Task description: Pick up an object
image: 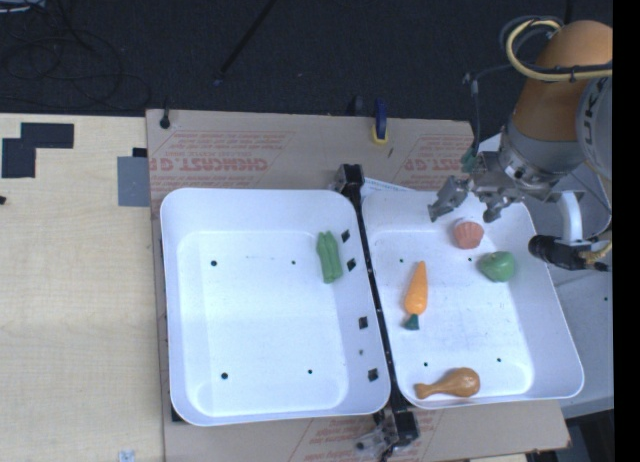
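Hovering wide-spread above the pink ball (467,235), the pincer (467,205) may nudge it rolling off instead of gripping.

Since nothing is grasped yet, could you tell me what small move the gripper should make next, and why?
Probably a short descent straight down: the open two-finger gripper hovers just above the round pinkish-orange toy fruit at the right white bin's far edge, with nothing between its fingers.

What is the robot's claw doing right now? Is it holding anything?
Gripper: open, holding nothing, just above the pink ball.
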Controlling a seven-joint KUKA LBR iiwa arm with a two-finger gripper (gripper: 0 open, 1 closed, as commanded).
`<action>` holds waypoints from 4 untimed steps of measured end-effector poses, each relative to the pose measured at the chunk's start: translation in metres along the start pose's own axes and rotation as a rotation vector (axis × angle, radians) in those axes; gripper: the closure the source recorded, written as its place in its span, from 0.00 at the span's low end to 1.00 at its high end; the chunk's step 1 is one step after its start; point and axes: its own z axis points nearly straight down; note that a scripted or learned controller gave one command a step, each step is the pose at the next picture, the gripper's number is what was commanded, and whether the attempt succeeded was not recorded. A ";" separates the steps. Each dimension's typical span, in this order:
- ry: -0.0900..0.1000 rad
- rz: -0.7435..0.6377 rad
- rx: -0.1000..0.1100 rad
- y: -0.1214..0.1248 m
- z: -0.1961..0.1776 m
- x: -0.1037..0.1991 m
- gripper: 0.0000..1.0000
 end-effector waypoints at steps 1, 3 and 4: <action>0.001 0.001 0.005 -0.039 0.035 0.045 0.00; -0.003 0.002 -0.006 -0.017 -0.063 0.050 0.00; 0.003 -0.001 0.011 -0.114 0.026 0.131 0.00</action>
